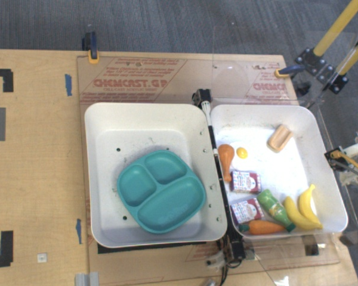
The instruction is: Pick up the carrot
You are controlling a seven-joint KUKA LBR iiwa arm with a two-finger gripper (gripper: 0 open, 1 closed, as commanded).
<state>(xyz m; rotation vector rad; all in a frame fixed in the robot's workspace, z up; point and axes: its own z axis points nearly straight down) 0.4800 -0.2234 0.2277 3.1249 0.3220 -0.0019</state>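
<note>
Carrot (264, 227) is lying along the right bin's (331, 159) near wall, long axis left-right, touching the green bottle (275, 208); fingers' state: cannot tell.

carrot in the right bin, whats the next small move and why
Probably bring the hand in over the near edge of the right bin: the carrot lies flat there, untouched, against the green bottle and a snack packet, so a careful approach seems wise.
</note>
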